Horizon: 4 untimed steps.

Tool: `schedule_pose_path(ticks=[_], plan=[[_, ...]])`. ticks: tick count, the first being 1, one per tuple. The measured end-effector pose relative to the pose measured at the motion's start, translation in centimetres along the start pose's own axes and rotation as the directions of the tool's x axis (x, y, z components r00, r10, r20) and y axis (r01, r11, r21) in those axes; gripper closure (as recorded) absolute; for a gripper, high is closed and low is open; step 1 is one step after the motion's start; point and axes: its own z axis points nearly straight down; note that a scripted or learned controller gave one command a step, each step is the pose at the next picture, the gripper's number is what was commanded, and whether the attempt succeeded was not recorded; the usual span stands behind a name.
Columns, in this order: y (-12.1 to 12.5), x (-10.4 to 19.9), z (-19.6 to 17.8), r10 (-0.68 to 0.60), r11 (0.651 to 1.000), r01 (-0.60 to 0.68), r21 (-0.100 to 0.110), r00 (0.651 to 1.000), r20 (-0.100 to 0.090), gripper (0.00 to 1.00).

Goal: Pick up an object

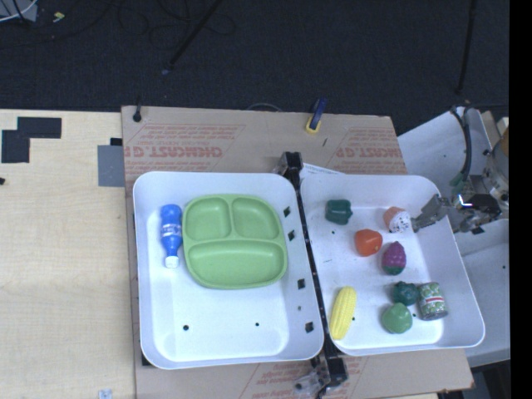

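Object not yet picked: toys all lying loose in right bin (465,306) — green pepper (337,212), orange piece (367,242), purple piece (393,258), corn (342,312), small white-and-orange piece (397,219) nearest the arm. Hand (434,212) at bin's right rim, just beside that white-and-orange piece, nothing seen between fingers; whether apart or together, cannot tell. Left to do, by the look of it: close on a toy, grip, lift clear; left bin (158,331) with green tray (233,241) and blue bottle (170,234) untouched.

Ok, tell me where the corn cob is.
The corn cob lies in the right bin, against its left wall near the front, left of the green ball.
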Motion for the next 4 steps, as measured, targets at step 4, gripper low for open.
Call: schedule_pose_path(ticks=[4], plan=[[0.8, 0.9, 16.4, -0.001, 1.000, 0.001, 0.003, 1.000, -0.001, 0.00]])
